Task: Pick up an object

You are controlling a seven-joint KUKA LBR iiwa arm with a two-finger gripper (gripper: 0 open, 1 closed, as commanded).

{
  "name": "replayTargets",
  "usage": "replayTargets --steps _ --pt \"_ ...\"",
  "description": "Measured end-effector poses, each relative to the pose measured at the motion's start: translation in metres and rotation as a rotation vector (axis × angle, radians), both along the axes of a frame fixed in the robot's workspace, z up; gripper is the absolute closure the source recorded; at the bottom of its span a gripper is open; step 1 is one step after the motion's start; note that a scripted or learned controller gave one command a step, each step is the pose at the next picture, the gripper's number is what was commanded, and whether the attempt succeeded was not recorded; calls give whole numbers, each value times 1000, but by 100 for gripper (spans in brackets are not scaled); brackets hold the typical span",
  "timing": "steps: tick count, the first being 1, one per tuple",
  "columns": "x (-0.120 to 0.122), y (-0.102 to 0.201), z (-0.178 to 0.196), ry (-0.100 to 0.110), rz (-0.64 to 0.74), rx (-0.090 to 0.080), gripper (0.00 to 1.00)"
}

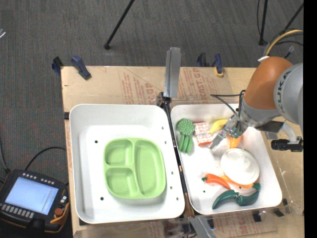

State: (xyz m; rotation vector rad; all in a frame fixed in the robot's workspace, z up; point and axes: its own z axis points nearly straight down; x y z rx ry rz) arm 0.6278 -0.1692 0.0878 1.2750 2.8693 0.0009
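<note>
Claw [224, 139] low in the right bin [270, 155], among the toys.
Its fingers look slightly parted with nothing between them, just above the white bowl [240, 166], beside a yellow banana [218, 126] and small red-and-white packet [203, 133]; the green divided plate [134, 168] lies in the left bin [81, 133].

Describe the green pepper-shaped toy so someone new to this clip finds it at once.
Look in the right bin, along its near edge. The green pepper toy lies below the white bowl and just under the orange pepper toy. It is dark green and curved, unlike the paler, bumpy green toy at the far left of that bin.
</note>
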Motion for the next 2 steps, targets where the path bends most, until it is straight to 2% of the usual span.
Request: replayTargets --steps 1,2 --pt "7 65 3 -6 -108 -7 0" --pt "8 69 13 -6 -99 -3 100"
